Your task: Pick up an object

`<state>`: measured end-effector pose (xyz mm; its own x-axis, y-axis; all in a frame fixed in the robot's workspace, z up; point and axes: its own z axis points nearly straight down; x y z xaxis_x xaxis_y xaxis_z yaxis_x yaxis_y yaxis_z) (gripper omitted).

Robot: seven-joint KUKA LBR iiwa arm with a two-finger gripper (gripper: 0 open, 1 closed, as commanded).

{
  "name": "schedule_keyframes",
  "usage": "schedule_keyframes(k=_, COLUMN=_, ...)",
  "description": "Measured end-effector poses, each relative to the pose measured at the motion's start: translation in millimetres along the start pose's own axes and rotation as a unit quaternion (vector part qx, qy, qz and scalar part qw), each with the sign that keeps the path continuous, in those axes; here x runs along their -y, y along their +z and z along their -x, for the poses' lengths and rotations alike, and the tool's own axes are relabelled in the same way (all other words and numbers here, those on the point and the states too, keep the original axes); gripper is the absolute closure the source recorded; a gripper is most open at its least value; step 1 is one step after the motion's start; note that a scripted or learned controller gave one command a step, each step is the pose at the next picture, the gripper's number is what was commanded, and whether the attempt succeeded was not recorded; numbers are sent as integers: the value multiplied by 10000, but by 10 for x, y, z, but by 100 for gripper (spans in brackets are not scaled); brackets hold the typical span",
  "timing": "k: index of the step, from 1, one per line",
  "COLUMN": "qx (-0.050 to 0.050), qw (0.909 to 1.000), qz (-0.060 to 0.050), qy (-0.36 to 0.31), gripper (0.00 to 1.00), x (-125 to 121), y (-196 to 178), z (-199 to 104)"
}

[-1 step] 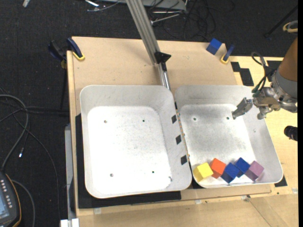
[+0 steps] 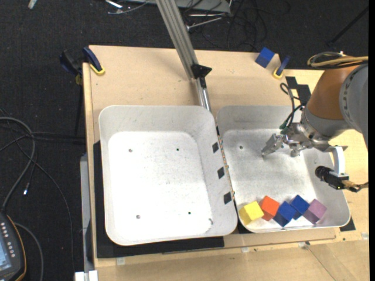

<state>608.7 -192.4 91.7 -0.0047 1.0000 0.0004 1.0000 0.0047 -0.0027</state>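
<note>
Several small blocks lie in a row along the near edge of the right bin: a yellow one, an orange one, two blue ones and a purple one. My gripper hangs over the middle of that bin, well behind the blocks. Its fingers are open with nothing between them. The grey arm with its orange band comes in from the right.
The left bin sits beside the right one. A lone blue block rests on the wooden bench at the back right, near a clamp. A slanted metal pole rises behind the bins.
</note>
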Motion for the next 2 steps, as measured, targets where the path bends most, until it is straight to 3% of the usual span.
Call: schedule_keyframes(k=2, qx=-7, qw=10000, qz=2, qy=25, gripper=0, x=1146, y=-36, z=-898)
